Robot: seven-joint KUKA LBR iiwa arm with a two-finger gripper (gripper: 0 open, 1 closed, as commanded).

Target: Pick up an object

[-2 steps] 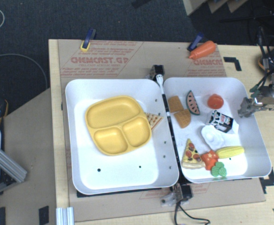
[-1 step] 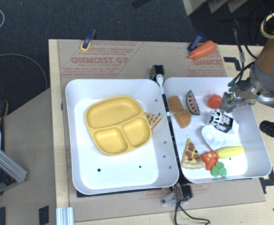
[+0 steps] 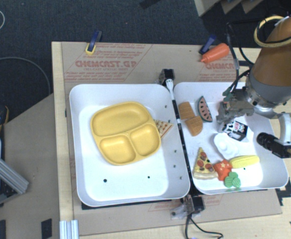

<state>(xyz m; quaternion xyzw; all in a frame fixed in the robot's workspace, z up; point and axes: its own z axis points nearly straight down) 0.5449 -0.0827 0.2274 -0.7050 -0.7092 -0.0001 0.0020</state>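
The toy corn cob [image 3: 243, 161], tomato [image 3: 223, 167] and pizza slice [image 3: 203, 163] lie below the jaws [image 3: 228, 114], likely scattered loosely for easy picking. The jaws hang over the right bin [image 3: 277, 176]; whether apart or together, I cannot tell. A watermelon slice [image 3: 205, 108] sits just left of them.

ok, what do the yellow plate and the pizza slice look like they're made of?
Yellow plate: likely molded plastic, one even color, soft sheen, rounded compartment edges. Pizza slice: probably a plastic or rubber toy, flat bright toppings with a matte look; too small to tell which.
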